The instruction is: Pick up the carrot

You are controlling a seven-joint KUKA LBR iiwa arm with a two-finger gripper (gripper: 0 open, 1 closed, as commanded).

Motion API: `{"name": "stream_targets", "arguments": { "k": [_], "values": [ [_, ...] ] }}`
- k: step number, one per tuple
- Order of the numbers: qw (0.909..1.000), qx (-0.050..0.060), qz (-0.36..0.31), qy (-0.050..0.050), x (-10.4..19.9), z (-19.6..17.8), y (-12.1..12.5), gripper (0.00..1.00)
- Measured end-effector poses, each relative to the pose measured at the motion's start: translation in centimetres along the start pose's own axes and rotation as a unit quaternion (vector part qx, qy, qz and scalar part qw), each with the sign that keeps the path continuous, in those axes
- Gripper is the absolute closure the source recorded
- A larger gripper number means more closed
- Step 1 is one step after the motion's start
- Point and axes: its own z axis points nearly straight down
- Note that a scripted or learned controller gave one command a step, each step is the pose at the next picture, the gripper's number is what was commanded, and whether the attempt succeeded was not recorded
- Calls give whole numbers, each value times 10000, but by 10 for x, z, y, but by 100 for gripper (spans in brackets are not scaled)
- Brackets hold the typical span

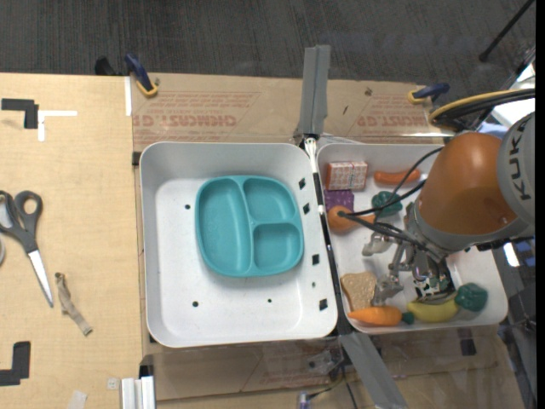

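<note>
The carrot point(375, 315) is an orange tapered piece lying flat along the front wall of the right bin point(494, 273). My gripper point(381, 268) hangs low over the middle of that bin, just above and slightly behind the carrot. It is open: its two grey fingers point(388, 290) stand apart with nothing between them. The lower finger ends close over the carrot, beside a slice of bread point(358, 290). The arm's orange band point(464, 186) covers the bin's right part.
Around the gripper lie a banana point(434, 310), a green broccoli point(471, 296), a round orange fruit point(341, 221), a purple block point(339, 200), a pink box point(347, 175) and a long orange-red piece point(397, 177). A teal divided plate point(250, 226) sits in the left bin point(170, 254).
</note>
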Motion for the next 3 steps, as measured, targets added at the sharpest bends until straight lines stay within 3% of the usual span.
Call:
{"name": "stream_targets", "arguments": {
  "k": [1, 2, 3],
  "values": [
    [9780, 7, 2086, 10, -19, -8, -74, 0],
    [9658, 6, 2591, 17, -96, 1, -10, 0],
    [9471, 15, 3210, 29, -93, 2, 5, 0]
  ]
}}
